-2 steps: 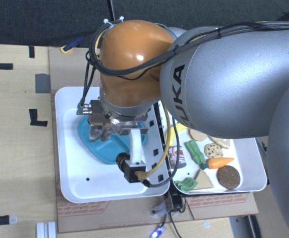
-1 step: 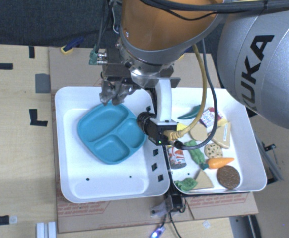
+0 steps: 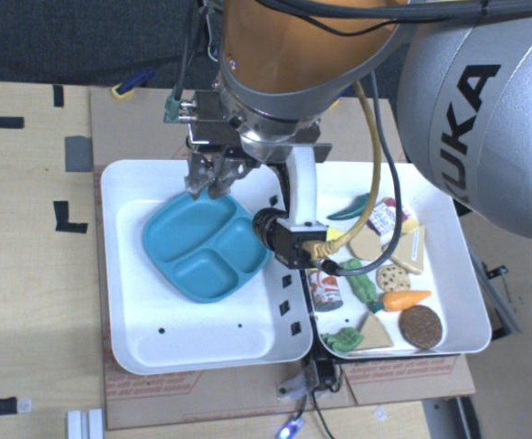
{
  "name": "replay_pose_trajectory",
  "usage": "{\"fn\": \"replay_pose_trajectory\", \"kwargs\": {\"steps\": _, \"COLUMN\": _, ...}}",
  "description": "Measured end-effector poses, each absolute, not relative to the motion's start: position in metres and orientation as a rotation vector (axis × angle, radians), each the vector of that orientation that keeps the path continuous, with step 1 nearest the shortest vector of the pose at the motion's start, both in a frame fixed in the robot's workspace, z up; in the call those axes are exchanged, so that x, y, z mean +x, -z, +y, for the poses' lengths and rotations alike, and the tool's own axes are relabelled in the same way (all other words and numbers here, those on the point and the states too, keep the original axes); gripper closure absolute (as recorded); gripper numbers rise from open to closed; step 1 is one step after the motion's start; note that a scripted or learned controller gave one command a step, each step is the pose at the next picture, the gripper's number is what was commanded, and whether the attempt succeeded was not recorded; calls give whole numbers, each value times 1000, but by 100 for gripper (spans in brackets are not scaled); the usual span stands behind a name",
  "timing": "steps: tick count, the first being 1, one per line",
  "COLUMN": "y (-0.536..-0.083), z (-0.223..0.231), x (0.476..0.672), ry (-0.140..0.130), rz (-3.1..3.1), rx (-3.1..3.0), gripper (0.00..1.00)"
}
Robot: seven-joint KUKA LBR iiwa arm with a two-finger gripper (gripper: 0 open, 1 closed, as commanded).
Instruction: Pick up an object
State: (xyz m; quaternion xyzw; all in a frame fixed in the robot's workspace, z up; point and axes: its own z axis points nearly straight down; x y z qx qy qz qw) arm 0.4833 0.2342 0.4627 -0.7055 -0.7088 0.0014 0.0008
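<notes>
Pincer point(image 3: 209, 183) at blue tray's point(image 3: 207, 248) upper rim; left bin point(image 3: 129, 337).

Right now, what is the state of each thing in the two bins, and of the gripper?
gripper: low over the far rim of the blue tray, nothing seen between its fingers.
blue tray: lying flat in the left bin, compartments up, turned at an angle.
carrot: lying on its side in the right bin.
brown round cookie: lying flat, near corner of the right bin.
</notes>
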Motion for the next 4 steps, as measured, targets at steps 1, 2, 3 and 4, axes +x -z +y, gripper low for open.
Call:
{"fn": "replay_pose_trajectory", "kwargs": {"steps": 1, "y": -472, "z": 235, "x": 483, "ry": -7, "rz": -2227, "rx": -2212, "gripper": 100}}
{"fn": "replay_pose_trajectory", "kwargs": {"steps": 2, "y": -340, "z": 133, "x": 482, "ry": -28, "rz": -2206, "rx": -2228, "gripper": 100}}
{"fn": "replay_pose_trajectory", "kwargs": {"steps": 3, "y": -434, "z": 89, "x": 484, "ry": 10, "rz": -2221, "rx": -2229, "gripper": 100}}
{"fn": "replay_pose_trajectory", "kwargs": {"steps": 4, "y": -477, "z": 77, "x": 484, "ry": 5, "rz": -2223, "rx": -2223, "gripper": 100}}
